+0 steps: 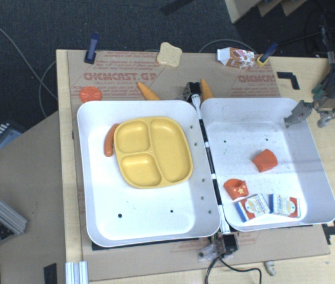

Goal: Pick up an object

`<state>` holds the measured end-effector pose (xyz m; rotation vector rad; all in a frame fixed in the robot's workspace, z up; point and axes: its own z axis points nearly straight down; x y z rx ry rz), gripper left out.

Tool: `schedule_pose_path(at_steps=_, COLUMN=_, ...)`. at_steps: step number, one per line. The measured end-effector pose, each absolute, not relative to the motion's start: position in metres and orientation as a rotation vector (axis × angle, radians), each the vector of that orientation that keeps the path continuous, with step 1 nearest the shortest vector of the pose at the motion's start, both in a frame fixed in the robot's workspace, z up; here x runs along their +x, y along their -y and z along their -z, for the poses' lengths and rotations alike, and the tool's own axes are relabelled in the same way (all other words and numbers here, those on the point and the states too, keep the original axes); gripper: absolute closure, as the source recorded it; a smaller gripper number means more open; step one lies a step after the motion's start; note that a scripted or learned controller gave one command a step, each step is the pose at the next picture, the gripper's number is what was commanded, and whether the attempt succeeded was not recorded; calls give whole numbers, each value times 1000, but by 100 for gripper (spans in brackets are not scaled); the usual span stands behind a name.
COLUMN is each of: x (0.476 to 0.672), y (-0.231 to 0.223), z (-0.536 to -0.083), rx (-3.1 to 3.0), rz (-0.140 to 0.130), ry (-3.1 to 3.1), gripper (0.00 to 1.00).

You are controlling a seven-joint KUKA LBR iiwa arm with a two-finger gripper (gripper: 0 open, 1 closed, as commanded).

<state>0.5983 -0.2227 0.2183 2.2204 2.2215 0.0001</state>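
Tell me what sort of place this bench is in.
Likely a robotics lab test bench, not a kitchen. Two white bins sit on cardboard, holding toy food such as a yellow divided plate and small cartons, with loose cables across dark carpet.

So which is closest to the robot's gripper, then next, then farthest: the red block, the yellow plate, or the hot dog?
From the gripper at the right bin's far right edge:
1. Red block, right bin.
2. Yellow plate, left bin.
3. Hot dog, left of the plate.
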Motion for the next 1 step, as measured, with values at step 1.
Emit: schedule_pose_path(at_steps=1, x=580, y=160, z=-84, rx=2221, rz=-1, ry=-2223, gripper=0)
